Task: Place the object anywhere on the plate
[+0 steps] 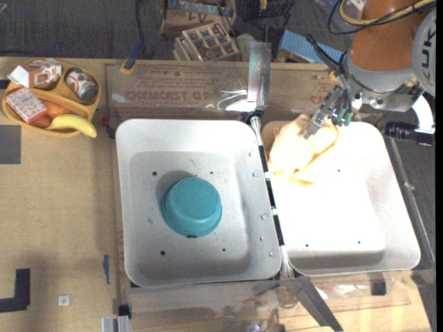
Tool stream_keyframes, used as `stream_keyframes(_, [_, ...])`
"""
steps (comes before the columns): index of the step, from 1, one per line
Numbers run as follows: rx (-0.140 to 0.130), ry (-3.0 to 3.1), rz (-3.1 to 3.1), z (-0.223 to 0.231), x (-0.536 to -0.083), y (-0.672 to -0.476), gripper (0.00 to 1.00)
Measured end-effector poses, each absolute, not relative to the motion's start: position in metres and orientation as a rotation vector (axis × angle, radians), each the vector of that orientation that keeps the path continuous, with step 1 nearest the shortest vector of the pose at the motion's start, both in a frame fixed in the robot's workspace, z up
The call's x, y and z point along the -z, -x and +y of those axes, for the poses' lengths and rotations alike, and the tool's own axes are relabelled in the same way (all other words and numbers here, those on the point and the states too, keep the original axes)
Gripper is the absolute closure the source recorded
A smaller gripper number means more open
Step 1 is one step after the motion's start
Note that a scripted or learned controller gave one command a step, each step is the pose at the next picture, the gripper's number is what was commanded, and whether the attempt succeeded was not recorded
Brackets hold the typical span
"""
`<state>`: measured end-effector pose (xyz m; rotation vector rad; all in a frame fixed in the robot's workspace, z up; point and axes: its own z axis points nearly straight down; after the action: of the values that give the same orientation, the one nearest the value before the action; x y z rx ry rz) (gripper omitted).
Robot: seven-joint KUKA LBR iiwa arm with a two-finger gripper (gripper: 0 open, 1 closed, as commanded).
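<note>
1. Two white bins side by side; left bin (138, 151), right bin (360, 220).
2. Grey-and-orange arm (387, 33) reaches in at the far right.
3. Teal plate (192, 206), upside down, sits mid left bin.
4. Pale yellow object (294, 154) lies in the right bin's far-left corner.
5. Gripper (331, 116) hangs just over it; whether it's parted or pinched, I cannot tell.

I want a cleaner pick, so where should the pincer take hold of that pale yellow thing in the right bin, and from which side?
Probably its right edge, from above. The pale yellow object sits crowded into the far-left corner of the right bin, so walls block its left and far sides; its right side faces open floor. The pincer hangs over that edge.
</note>
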<state>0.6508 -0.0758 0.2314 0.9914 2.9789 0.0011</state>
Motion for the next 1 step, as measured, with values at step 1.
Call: stream_keyframes(1, [-0.002, -0.382, 3.115, -0.0236, -0.2232, -0.6364, 1.0])
